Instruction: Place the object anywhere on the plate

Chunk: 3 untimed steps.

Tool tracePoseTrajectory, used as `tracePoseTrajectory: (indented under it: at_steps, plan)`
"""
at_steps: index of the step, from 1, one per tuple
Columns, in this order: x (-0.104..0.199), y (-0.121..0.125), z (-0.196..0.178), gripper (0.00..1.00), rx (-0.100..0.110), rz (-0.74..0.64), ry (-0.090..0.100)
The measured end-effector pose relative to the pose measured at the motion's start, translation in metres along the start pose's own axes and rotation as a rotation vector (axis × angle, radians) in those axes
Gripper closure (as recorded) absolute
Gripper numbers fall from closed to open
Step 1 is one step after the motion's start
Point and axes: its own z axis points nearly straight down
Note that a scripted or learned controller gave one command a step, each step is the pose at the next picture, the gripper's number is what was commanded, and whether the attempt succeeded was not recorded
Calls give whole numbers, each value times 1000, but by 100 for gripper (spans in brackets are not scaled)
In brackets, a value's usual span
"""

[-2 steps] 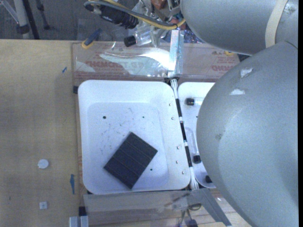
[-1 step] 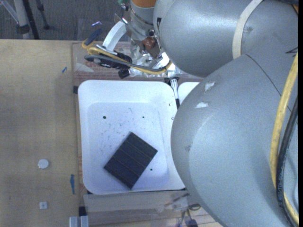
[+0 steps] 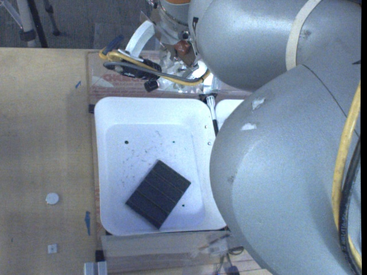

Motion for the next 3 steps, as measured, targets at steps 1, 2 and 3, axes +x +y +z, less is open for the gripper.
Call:
tracePoseTrajectory:
  at_steps: [1,2,3]
  plan:
    - [-1,-6,91,100,2,-265,-5]
    - [-1,-6,91,0,2,-265,-4]
    - [5,-1,214,0,2,-81,-2]
